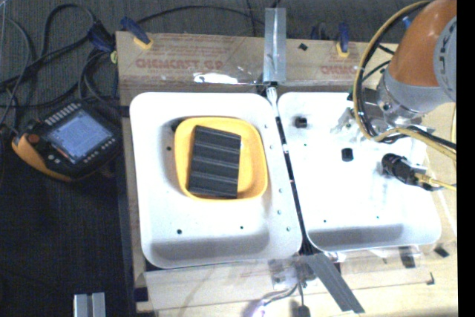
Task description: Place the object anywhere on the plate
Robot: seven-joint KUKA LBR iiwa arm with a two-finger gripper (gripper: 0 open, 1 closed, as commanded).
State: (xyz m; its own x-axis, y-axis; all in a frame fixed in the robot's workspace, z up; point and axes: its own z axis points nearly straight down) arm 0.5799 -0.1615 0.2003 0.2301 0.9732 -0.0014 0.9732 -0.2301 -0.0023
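A dark grey ribbed block [215,160] lies flat on the yellow plate [254,173], which sits in the left white bin [148,182]. My gripper [353,121] hangs over the upper right part of the right bin [371,223], well away from the plate and the block. It sits below the arm's orange band, and nothing shows in its grasp.
Two small black pieces lie in the right bin, one [300,121] near its upper left and one [346,154] nearer the middle. A cardboard wall [200,61] runs behind both bins. A teach pendant [70,141] with cables rests on the floor at the left.
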